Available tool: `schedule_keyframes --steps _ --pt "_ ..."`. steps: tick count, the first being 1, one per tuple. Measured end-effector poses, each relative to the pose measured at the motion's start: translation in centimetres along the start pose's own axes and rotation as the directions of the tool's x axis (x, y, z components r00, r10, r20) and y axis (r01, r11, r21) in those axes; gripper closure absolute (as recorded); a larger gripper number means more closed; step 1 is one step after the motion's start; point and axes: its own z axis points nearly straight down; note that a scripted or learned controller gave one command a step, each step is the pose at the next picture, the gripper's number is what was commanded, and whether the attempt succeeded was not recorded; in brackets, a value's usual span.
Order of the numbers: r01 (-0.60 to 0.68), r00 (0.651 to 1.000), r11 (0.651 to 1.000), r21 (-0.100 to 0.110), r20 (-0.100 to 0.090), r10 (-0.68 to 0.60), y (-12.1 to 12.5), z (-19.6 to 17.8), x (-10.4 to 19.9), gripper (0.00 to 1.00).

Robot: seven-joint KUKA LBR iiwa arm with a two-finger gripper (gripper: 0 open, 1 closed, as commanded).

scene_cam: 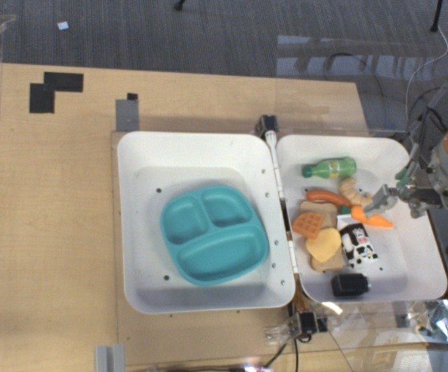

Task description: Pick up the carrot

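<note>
The orange carrot (373, 218) lies in the right bin (418, 254), near its middle, with its pointed end toward the right. My gripper (380, 200) comes in from the right and hangs just above the carrot's upper side, close to it or touching it. The carrot rests on the bin floor.
Around the carrot lie a beige piece (351, 187), a red sausage (326, 197), a green bottle (329, 167), a waffle (309, 224), a yellow piece (324, 245), a black-and-white carton (356, 246) and a black object (350, 285). The left bin (143, 169) holds a teal divided plate (213, 234).
</note>
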Motion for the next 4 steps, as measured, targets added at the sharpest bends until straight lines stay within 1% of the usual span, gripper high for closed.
schedule_keyframes --steps 1,2,3,4 --pt "-0.140 0.990 0.990 0.007 -0.001 0.140 2.6 8.1 -2.9 0.00" --pt "-0.124 0.992 0.992 -0.014 0.008 0.124 4.4 14.7 -2.5 0.00" --pt "-0.121 0.993 0.993 -0.015 0.001 0.121 4.6 13.6 -2.1 1.00" --pt "-0.016 1.000 1.000 -0.016 0.004 0.016 7.4 -0.2 -0.7 1.00"
